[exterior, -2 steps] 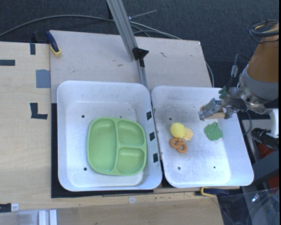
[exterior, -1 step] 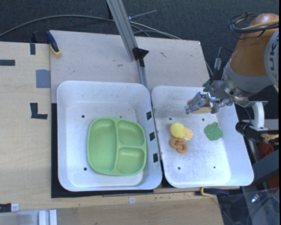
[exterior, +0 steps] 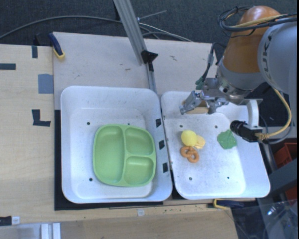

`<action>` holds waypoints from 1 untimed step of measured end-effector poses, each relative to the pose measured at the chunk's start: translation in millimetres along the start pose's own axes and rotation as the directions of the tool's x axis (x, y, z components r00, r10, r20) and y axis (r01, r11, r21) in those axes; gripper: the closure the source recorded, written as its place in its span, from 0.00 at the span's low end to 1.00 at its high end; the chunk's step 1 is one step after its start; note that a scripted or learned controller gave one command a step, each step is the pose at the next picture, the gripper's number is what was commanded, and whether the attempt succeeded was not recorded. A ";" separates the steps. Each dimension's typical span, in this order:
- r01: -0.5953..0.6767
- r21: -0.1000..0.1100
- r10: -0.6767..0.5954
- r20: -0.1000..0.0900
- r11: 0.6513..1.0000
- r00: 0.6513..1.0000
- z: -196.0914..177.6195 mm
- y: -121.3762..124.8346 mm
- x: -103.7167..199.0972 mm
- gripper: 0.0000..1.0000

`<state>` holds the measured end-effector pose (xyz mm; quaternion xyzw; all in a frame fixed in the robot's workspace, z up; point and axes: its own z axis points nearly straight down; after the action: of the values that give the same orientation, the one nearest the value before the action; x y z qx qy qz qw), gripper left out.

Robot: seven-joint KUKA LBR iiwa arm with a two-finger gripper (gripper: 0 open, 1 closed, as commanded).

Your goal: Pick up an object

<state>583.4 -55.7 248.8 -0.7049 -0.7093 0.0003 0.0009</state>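
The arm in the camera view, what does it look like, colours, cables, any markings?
The arm is a rounded grey shell with dark lettering on its side, and a broad orange band sits above the wrist. Thin dark and yellowish cables loop around it. The gripper is a small grey metallic unit with wiring at its base.

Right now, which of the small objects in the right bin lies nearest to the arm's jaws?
The yellow object: it lies just below the gripper, while the orange pretzel is lower and the green piece farther right.
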 end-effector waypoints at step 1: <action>0.001 0.001 -0.001 0.000 1.000 1.000 10.2 8.9 52.8 1.00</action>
<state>592.0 -2.8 238.7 -0.7047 -0.7095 0.0006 0.0012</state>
